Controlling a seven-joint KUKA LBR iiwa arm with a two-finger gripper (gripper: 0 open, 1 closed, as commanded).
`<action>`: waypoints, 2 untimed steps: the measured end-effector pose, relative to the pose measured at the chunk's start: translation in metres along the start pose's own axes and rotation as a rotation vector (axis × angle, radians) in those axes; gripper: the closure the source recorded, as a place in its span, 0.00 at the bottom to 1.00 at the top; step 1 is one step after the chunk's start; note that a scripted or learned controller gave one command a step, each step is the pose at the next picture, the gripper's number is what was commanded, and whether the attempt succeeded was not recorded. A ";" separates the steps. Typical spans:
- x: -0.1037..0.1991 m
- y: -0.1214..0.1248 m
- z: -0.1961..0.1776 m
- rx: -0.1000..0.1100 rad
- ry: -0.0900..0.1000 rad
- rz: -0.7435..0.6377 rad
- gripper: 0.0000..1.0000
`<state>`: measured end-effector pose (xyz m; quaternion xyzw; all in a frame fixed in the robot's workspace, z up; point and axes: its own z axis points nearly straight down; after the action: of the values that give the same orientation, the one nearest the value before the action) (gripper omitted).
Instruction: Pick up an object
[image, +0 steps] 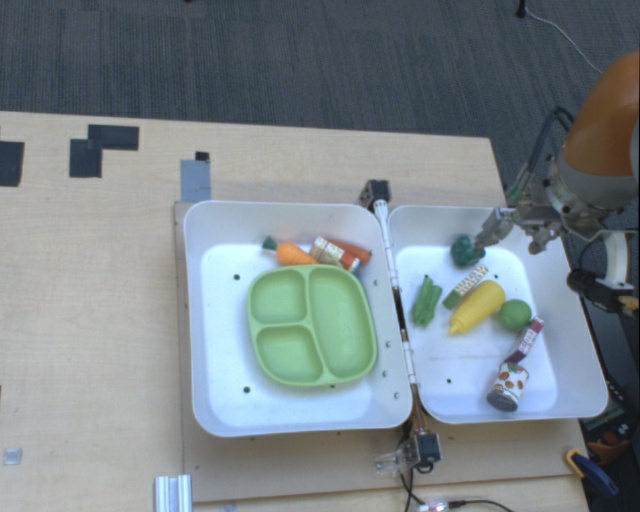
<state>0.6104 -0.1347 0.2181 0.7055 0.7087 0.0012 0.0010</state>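
The right bin (560, 400) holds a dark teal lump (465, 250), a green pod (427, 300), a yellow corn-like piece (476, 305), a lime ball (515, 315) and a small bottle (510, 378) lying at the front. My gripper (517, 234) hangs over the bin's far edge, just right of the teal lump. It is open, with its two fingers (492, 230) spread apart and nothing between them. The left one ends close to the teal lump.
In the left bin (215, 330) lies a light green divided plate (312, 326), with an orange carrot (293, 254) and a red-and-white packet (338, 252) behind it. A raised divider (392, 290) separates the bins. The arm's orange band (605, 120) rises at the right.
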 end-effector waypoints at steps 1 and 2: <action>0.000 0.003 0.121 0.004 0.001 0.002 0.00; 0.037 -0.017 0.132 -0.002 -0.001 0.001 0.00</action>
<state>0.5937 -0.0976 0.0861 0.7058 0.7084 0.0018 0.0021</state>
